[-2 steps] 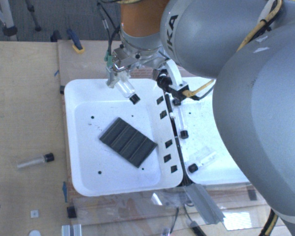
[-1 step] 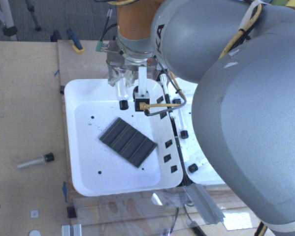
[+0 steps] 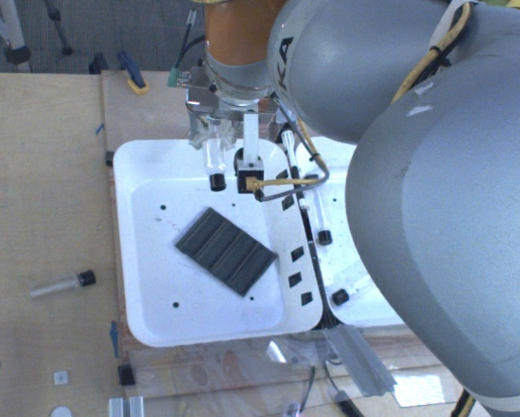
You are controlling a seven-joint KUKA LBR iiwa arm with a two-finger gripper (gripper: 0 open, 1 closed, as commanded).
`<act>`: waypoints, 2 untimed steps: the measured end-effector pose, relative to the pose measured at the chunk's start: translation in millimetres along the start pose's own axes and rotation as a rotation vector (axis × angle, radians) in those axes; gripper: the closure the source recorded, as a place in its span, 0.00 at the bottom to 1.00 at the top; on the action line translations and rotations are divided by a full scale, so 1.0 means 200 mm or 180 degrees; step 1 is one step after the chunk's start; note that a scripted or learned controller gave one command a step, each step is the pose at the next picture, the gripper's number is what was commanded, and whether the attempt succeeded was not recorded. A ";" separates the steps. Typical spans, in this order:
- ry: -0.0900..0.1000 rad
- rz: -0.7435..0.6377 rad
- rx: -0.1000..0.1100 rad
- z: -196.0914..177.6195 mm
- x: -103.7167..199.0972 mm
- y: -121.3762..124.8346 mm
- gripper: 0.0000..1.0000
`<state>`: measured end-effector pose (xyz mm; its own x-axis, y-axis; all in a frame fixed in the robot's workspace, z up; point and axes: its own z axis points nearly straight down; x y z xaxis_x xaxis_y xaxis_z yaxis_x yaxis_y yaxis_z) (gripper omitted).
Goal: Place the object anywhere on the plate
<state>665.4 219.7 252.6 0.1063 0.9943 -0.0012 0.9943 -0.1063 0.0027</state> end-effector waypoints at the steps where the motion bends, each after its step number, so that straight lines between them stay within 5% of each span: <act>1: -0.0001 -0.0014 -0.0007 -0.05 0.01 0.00 1.00; 2: -0.0004 -0.0027 -0.0012 -0.10 0.02 -0.01 1.00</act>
<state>664.8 224.2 272.1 0.0978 0.9952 -0.0026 0.9952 -0.0978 0.0066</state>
